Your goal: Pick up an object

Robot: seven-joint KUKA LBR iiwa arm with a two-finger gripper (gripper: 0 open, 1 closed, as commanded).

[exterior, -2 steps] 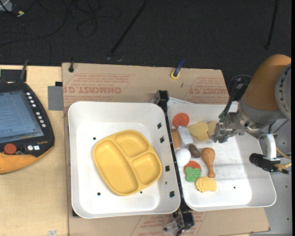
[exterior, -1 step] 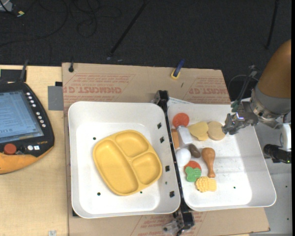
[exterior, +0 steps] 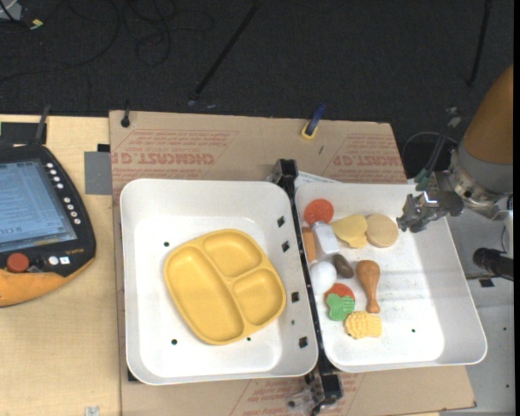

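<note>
Camera view: drumstick (exterior: 369,284) lies lengthwise, bone end toward the bin's near edge; fingers' (exterior: 413,217) spread can't be told.

Both white bins (exterior: 212,199) look like smooth, slightly glossy plastic, as does the yellow divided plate (exterior: 223,284). They sit on matt brown cardboard (exterior: 243,150) printed in red. The toy foods, among them a corn cob (exterior: 362,325) and drumstick (exterior: 369,282), look like matt plastic.

A control tablet (exterior: 30,224) lies left of the cardboard sheet (exterior: 243,150), which carries a yellow clip (exterior: 311,128)
</note>
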